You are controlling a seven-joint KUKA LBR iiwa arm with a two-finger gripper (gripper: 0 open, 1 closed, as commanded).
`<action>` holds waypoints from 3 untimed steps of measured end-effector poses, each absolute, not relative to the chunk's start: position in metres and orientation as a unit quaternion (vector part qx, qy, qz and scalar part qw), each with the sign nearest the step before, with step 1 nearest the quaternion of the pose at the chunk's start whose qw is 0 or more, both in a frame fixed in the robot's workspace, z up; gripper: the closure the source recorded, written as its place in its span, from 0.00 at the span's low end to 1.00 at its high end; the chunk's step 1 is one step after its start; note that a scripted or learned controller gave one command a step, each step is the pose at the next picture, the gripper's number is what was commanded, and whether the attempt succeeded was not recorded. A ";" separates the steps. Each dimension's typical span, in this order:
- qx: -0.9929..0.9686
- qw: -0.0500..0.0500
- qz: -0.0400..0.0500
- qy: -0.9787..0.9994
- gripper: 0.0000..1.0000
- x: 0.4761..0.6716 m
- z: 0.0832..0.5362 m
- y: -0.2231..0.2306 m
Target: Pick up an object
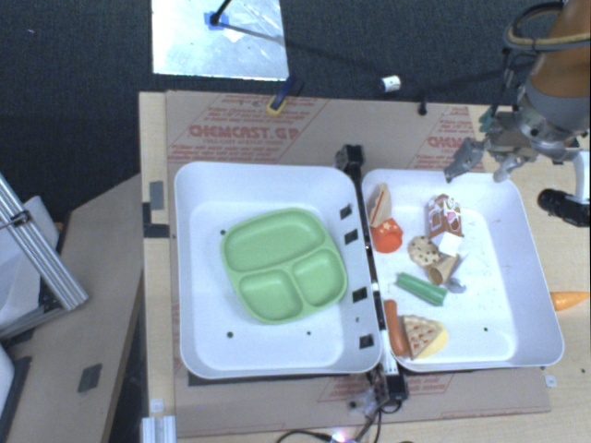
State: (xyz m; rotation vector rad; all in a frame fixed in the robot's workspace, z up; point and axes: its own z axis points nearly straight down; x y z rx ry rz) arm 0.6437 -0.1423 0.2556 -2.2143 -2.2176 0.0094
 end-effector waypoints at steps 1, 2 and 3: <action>-0.706 -0.001 0.000 -0.708 0.00 0.646 0.263 -0.142; -0.706 0.000 0.000 -0.708 0.00 0.646 0.201 -0.139; -0.707 0.001 0.000 -0.708 0.00 0.638 0.147 -0.133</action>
